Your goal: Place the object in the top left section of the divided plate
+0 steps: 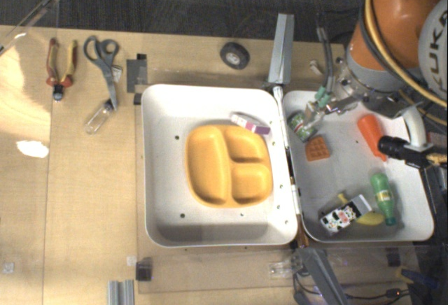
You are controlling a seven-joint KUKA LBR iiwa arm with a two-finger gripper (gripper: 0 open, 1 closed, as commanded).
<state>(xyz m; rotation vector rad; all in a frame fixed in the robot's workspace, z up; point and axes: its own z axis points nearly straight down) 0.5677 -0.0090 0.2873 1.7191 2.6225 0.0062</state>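
Observation:
The yellow divided plate (227, 164) lies in the middle of the left bin (164, 157). It has one long section on the left and two smaller ones on the right. A small white and purple item (250, 124) rests just beyond the plate's upper right rim. My gripper (313, 113) hangs over the upper left corner of the right bin (413, 227), right above a small green and silver can (301, 126). The can sits at the gripper's tip, and I cannot tell whether it is touched or held. A brown waffle piece (317, 150) lies just below the can.
The right bin also holds an orange carrot (369, 130), a green bottle (383, 197), a yellow banana (371, 219) and a black and white box (342, 216). On the bench to the left lie scissors (105, 62) and pliers (59, 66). A tape roll (234, 54) sits behind the bins.

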